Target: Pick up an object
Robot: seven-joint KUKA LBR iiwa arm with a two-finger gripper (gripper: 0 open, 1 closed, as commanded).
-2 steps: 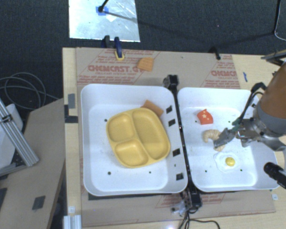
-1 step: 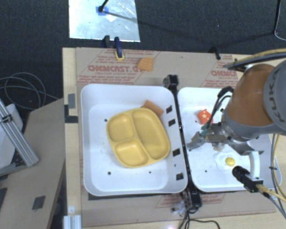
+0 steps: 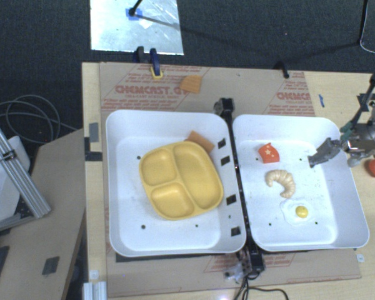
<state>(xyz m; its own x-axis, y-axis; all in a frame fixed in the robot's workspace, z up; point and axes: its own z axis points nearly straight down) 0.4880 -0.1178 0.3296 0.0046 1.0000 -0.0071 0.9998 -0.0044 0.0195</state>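
Note:
The right bin (image 3: 347, 195) holds three small items. A red piece (image 3: 269, 152) lies near its back left, a pale croissant (image 3: 281, 181) sits in the middle, and a fried egg (image 3: 298, 212) lies nearer the front. My gripper (image 3: 319, 156) reaches in from the right over the bin's back right part. It is to the right of the red piece and apart from it, and nothing shows in its grasp.
The left bin (image 3: 122, 186) holds a yellow divided plate (image 3: 180, 180) with an orange-brown slice (image 3: 200, 140) behind it. A tan block (image 3: 190, 83) and a blue and yellow clamp (image 3: 155, 64) sit on the board behind the bins. A black hinge strip (image 3: 231, 167) separates the bins.

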